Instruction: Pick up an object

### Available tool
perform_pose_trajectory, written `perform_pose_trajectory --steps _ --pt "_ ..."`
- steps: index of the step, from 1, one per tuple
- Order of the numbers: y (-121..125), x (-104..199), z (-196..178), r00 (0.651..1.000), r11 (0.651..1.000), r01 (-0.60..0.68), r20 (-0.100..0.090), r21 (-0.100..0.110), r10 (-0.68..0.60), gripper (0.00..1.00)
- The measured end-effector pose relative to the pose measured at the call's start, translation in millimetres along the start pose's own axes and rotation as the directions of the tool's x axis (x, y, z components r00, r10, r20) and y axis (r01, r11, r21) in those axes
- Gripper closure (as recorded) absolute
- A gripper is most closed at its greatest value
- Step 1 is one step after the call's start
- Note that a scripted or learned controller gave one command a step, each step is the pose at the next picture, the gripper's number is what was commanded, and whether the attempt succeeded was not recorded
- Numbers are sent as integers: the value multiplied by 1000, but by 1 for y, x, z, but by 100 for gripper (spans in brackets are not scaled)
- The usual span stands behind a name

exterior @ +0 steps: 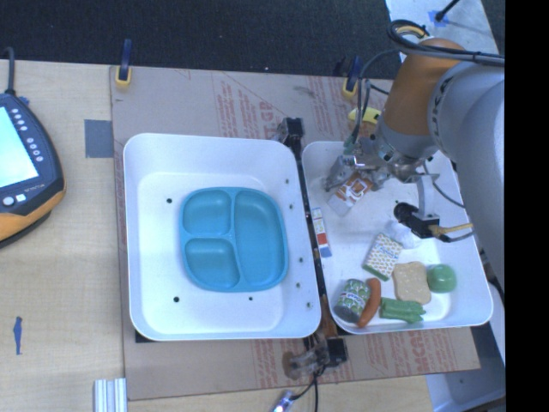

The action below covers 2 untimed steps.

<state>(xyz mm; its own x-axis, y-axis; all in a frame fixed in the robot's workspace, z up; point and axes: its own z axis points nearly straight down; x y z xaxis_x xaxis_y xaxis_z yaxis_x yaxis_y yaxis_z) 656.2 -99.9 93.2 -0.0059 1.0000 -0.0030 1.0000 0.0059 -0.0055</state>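
One gripper (350,178) low in right bin (463,316), seemingly clamped on small packet (347,192).

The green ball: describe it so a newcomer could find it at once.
Start at the right-hand white bin, the one crowded with toy food, and go to the cluster at its near end. The green ball sits at that cluster's right edge, beside the slice of bread. It is the one round, plain green thing there.

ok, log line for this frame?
arm over right bin | gripper at small packet, grasp unclear | plate in left bin
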Motion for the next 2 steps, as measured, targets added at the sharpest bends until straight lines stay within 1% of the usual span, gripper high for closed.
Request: perform_pose_trajectory --steps 1,2 --pt "0 7 0 1000 1000 1 0 1 -1 0" --pt "0 51 -100 1000 1000 -1 -4 -4 1 0"
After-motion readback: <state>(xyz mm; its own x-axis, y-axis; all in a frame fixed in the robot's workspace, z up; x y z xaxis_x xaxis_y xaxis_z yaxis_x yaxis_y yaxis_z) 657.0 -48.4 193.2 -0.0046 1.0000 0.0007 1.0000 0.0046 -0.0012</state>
